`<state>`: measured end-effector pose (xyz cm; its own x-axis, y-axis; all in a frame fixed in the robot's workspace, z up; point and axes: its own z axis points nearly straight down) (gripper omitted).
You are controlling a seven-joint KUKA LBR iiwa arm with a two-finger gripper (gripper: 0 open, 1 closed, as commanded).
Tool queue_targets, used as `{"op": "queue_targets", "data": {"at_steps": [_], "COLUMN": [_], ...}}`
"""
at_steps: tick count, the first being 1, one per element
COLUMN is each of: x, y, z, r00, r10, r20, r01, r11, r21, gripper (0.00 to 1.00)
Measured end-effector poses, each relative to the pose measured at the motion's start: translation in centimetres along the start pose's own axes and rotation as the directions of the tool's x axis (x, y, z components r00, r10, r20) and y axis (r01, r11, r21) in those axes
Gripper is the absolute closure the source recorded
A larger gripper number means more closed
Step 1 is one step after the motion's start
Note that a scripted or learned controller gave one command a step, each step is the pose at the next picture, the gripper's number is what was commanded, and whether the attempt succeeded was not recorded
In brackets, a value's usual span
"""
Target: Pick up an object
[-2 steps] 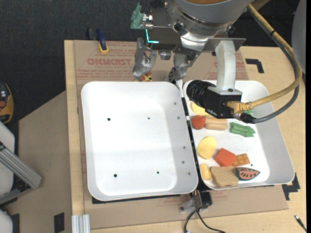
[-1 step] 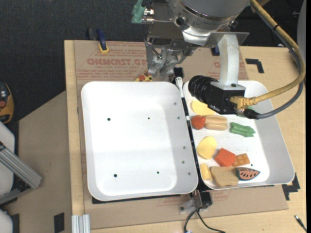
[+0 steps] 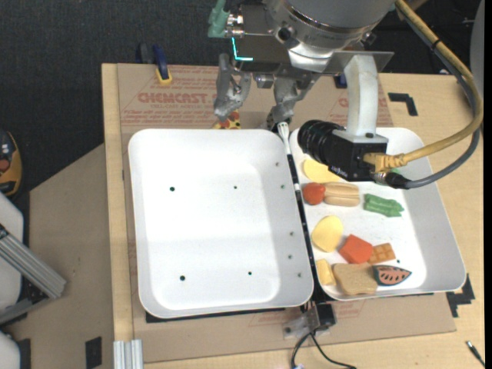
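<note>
We see the gripper (image 3: pixel 254 106) raised over the back edge of the left bin (image 3: pixel 154 167), fingers spread wide, with a small orange-yellow bit (image 3: pixel 228 119) just under the left finger, not between them. The pickable items, tomato (image 3: pixel 313 194), green piece (image 3: pixel 383 204) and orange block (image 3: pixel 357 248), sit in the right bin (image 3: pixel 442 237). Risk, we think: closing here grabs air, or a finger hits the rim between bins.
</note>
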<state>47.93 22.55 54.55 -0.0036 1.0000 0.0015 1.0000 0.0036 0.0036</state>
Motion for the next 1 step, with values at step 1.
{"op": "queue_targets", "data": {"at_steps": [1], "x": [0.08], "y": [0.03], "z": [-1.09], "r00": [1.000], "r10": [-0.002], "r20": [-0.001], "r01": [0.002], "r11": [1.000], "r21": [-0.004], "gripper": [1.00]}}
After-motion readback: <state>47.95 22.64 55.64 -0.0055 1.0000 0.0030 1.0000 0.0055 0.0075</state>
